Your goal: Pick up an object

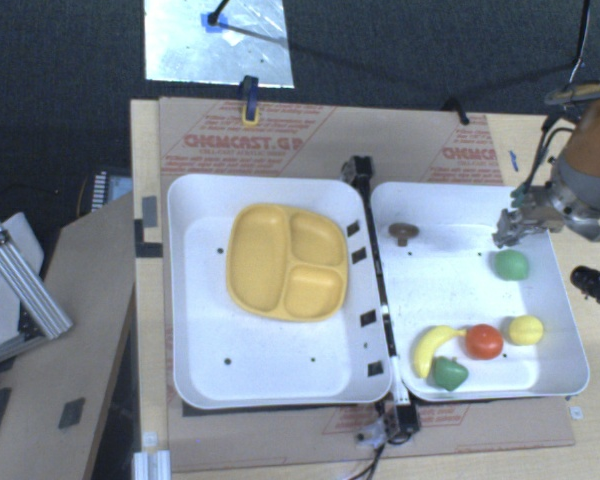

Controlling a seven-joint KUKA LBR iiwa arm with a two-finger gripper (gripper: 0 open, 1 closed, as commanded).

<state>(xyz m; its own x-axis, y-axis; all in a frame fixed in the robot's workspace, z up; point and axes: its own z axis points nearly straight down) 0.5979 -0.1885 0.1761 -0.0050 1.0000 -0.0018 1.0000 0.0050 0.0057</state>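
The right bin [450,278] holds a round green fruit [511,265] near its right wall, and along its front a yellow lemon [525,329], a red tomato [483,341], a yellow banana [430,346] and a green pepper [447,373]. A small brown piece [404,232] lies near the back left of this bin. My gripper [510,230] hangs just above and behind the round green fruit, at the bin's right side. Nothing shows between its tips.
The left bin [195,298] carries a yellow divided plate [285,261]. A black divider with clips [370,268] runs between the bins. A silver sheet [218,26] lies beyond the bench, and a metal rail [20,278] stands at the left.
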